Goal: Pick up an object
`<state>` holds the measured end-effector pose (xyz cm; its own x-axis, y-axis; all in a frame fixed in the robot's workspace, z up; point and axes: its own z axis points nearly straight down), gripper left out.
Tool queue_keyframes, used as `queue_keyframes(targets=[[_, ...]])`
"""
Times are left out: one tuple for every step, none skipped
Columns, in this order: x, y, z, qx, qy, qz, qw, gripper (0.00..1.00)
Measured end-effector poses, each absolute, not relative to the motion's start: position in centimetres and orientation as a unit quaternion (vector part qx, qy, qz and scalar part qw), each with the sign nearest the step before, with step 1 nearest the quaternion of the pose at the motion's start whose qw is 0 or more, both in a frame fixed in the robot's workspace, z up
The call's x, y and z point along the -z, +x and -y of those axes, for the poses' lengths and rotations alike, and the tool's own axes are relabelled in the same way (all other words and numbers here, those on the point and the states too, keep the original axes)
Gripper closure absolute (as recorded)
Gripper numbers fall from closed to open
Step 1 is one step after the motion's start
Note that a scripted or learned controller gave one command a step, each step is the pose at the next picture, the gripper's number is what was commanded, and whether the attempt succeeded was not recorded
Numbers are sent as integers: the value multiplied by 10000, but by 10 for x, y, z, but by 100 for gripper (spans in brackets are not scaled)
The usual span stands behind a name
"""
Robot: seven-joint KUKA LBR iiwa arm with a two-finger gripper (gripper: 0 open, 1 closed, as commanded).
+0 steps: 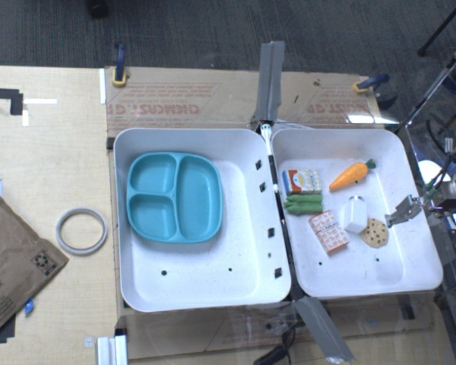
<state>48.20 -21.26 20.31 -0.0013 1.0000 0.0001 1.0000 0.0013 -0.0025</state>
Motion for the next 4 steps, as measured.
queue_keyframes(targets=[[-91,500,118,-5,-7078,7064,6,0],[-99,500,119,-13,-7090,7052,14,100],[-191,528,79,-14,-7471,6647,4,100],[-190,602,83,-19,-7342,6790,4,100]])
